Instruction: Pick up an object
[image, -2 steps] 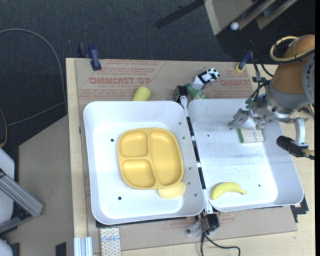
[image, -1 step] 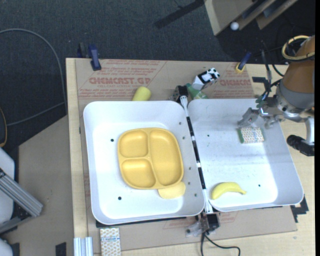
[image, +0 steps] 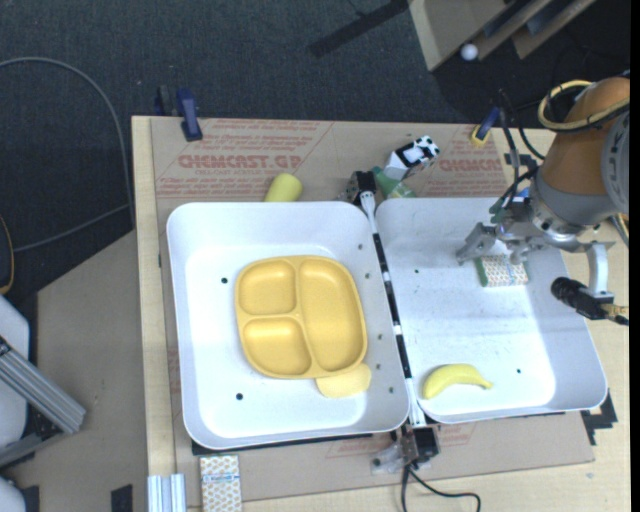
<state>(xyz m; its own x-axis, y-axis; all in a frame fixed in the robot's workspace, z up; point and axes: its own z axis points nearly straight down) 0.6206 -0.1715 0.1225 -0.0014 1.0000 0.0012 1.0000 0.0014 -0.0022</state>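
Dark carpet is showing all around the bench (image: 150, 300), and two white bins are sitting side by side on its brown top. Over in the left bin (image: 200, 400), a yellow divided plate (image: 300, 315) is lying near the middle, and a pale yellow flat piece (image: 343, 381) is peeking out from under its near edge. Across in the right bin (image: 560, 370), a banana (image: 455, 379) is resting close to the near left corner, well apart from everything else.

Now the arm (image: 585, 150) is reaching in from the right, its orange band catching the light, and the gripper (image: 497, 243) is hanging low over the far side of the right bin. Just under it, a small green-and-white patterned packet (image: 503, 271) is lying on the bin floor. The gripper is right on top of that packet, but whether the claw is released or clenched, I cannot tell from here.

Beyond the bins, by the far edge of the bench, a yellow cylinder (image: 284, 187) is lying on its side, and a black-and-white toy (image: 415, 153) is sitting near the gap between the bins.
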